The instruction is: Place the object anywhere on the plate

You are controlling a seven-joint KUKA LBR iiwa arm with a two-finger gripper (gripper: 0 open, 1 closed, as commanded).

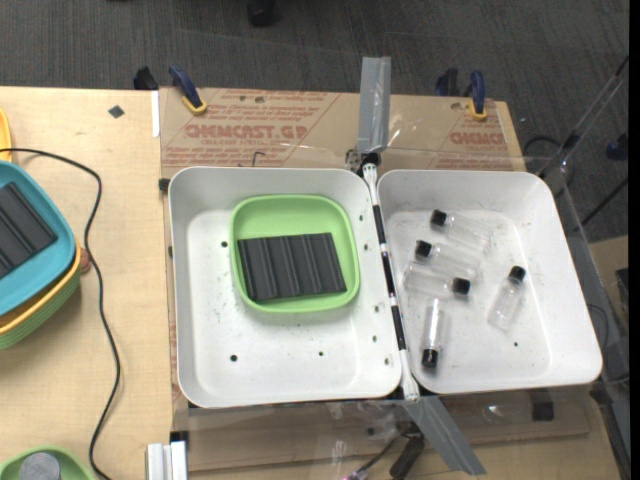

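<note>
Clear vials (458,264) scattered in right bin (560,358), green plate (293,218) in left bin (200,348)

One overhead camera slants down on both bins (190,298).

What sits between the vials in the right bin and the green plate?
Only the two bins' adjoining walls separate the vials from the plate. A dark ridged insert covers the plate's middle; its green rim is bare.

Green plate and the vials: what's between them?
In the camera view, the green plate and the clear vials are separated by the two bins' touching rims, plus bare white bin floor on either side.
</note>
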